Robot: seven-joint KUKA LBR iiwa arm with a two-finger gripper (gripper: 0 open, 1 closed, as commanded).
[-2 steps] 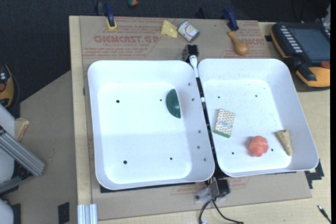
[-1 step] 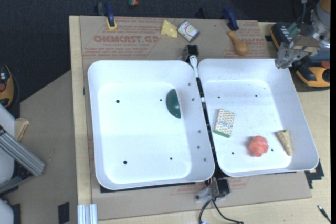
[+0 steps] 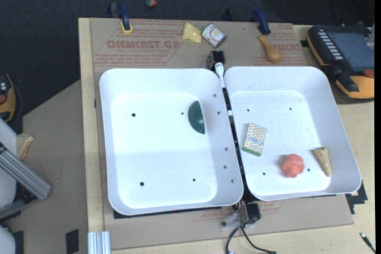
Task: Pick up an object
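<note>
A dark green rounded object lies in the left bin, near its right wall. The right bin holds a small patterned box, a red-orange ball and a tan cone-shaped piece near its right wall.
On the cardboard behind the bins lie a yellow wedge, a small white box and a wooden-handled object. Blue clamps hold the board's back edge. A yellow-and-black handheld pendant sits at the right.
</note>
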